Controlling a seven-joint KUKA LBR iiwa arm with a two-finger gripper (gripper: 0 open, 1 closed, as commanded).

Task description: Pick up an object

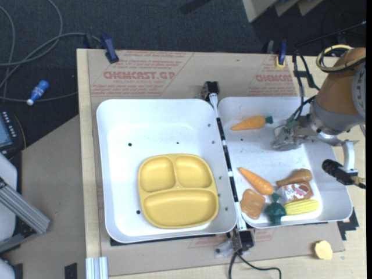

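Observation:
My gripper [285, 138] hangs low over the upper middle of the right bin [325, 112], its metal fingers pointing left; nothing shows between them. A carrot [250, 122] lies just left of it, near the bin's top left. A second carrot [257, 181] lies lower, towards the bin's front. Beside that are a tan toast-like piece [252, 203], a brown drumstick [295, 178], a red and white packet [296, 191], a yellow corn cob [300, 207] and a dark green piece [275, 211].
The left bin [116, 156] holds a yellow divided plate [177, 190]. A clip [211, 89] sits at the top of the seam between the bins. A small yellow object [323, 249] lies on the bench outside the right bin's front corner. The arm [343, 92] comes in from the right.

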